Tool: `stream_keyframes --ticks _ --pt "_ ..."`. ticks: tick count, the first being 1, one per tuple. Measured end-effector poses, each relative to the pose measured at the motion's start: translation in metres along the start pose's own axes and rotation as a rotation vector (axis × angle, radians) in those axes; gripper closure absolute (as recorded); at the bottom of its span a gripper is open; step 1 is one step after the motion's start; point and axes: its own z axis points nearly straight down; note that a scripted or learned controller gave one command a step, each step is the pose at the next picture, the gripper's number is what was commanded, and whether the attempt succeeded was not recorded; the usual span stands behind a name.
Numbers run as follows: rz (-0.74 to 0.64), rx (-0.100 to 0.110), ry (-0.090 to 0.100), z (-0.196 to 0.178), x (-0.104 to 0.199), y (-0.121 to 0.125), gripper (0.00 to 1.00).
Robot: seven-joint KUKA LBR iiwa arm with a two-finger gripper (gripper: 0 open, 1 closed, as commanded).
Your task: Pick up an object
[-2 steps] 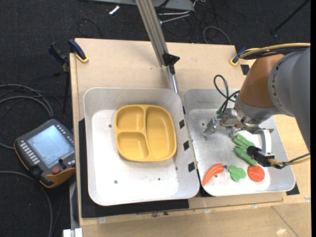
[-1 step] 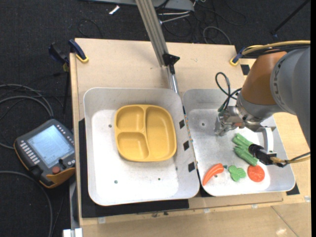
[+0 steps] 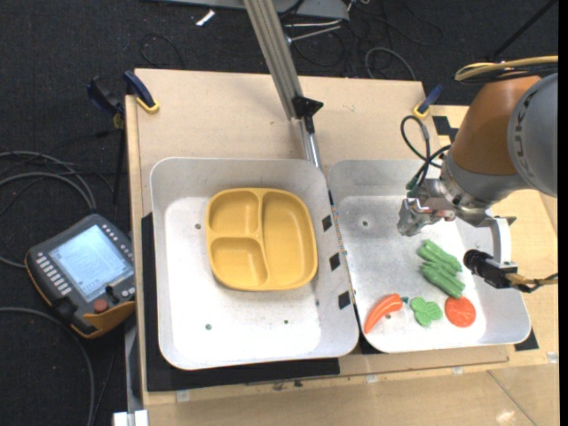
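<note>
Pale particle-board bench (image 3: 222, 114) on a dark carpeted floor carries two shallow white plastic bins (image 3: 177, 264) side by side, both with rounded corners and a speckled matte floor. Nearest the camera, along the front of the right-hand bin (image 3: 373, 202), lie three small toy foods in a row: one orange carrot-shaped piece (image 3: 382, 310) at about seven o'clock in that bin, one small green knobbly piece (image 3: 427, 311) just beside it, and one round red-orange tomato-like piece (image 3: 460, 311) at about five o'clock. Just behind them lies one larger green ridged toy vegetable (image 3: 441, 266), set on a diagonal near the middle of the bin. At about eleven o'clock from it hangs the metal gripper (image 3: 414, 216) of the grey arm (image 3: 506, 140) with its orange band, close above the bin floor and apart from every toy; whether it is released or clenched I cannot tell. One yellow plastic plate (image 3: 263, 239) with three compartments, glossy and rounded-square, sits in the middle of the left bin. Off the bench at nine o'clock rests one grey and orange handheld control pendant (image 3: 82, 273) with a lit screen.
</note>
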Motion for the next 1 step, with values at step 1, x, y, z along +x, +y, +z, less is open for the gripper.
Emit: stream_keyframes --ticks 1 --pt "-0.003 -0.002 0.000 -0.0534 -0.0001 0.0019 1.00"
